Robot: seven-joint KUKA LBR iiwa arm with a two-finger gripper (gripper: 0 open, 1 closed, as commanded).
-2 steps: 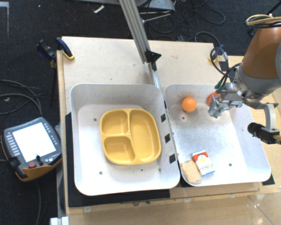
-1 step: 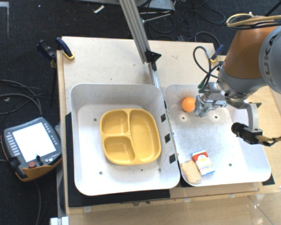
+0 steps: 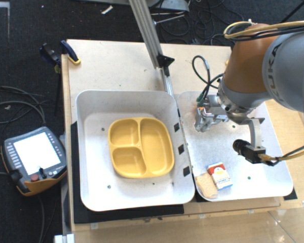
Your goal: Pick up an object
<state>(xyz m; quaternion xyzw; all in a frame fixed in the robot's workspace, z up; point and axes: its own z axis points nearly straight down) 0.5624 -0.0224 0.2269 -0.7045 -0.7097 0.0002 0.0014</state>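
The gripper [image 3: 203,119] hangs over the right bin [image 3: 273,186], low near its upper-left corner, just beside the wall it shares with the left bin [image 3: 86,115]; nothing shows between its metal tips, and whether they are parted or closed is not clear from this angle. The arm [image 3: 273,65] comes in above it, and dark letters, likely part of "KUKA", show on the grey shell by the orange band. Measured from the gripper: a small box [image 3: 221,175] with a red, white and blue label, print too small to read, lies well below it, touching a tan sponge-like block [image 3: 206,186]. A yellow divided plate [image 3: 141,147] sits lower left, mid left bin.
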